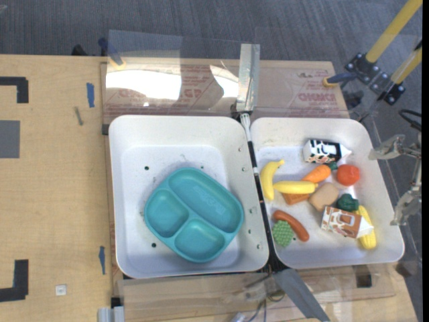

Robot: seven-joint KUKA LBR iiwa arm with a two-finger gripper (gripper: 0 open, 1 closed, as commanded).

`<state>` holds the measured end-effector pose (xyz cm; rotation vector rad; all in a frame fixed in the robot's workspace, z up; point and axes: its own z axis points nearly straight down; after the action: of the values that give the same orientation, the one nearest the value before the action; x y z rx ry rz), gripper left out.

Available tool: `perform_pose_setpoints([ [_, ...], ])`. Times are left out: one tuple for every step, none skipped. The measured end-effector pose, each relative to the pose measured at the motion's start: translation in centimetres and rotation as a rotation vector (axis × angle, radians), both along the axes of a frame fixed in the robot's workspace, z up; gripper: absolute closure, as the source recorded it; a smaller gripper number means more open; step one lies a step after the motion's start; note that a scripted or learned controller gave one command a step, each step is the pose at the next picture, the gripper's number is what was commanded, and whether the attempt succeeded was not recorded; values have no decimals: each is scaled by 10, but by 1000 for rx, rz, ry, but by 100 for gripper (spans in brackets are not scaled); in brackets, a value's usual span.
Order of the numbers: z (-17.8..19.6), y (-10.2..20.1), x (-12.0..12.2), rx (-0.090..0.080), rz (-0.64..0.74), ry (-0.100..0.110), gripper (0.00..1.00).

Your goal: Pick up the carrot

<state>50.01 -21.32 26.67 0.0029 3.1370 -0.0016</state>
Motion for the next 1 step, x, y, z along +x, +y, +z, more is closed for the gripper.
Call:
perform_pose_setpoints([
  [-161,17,-19,2,-92,0,0],
])
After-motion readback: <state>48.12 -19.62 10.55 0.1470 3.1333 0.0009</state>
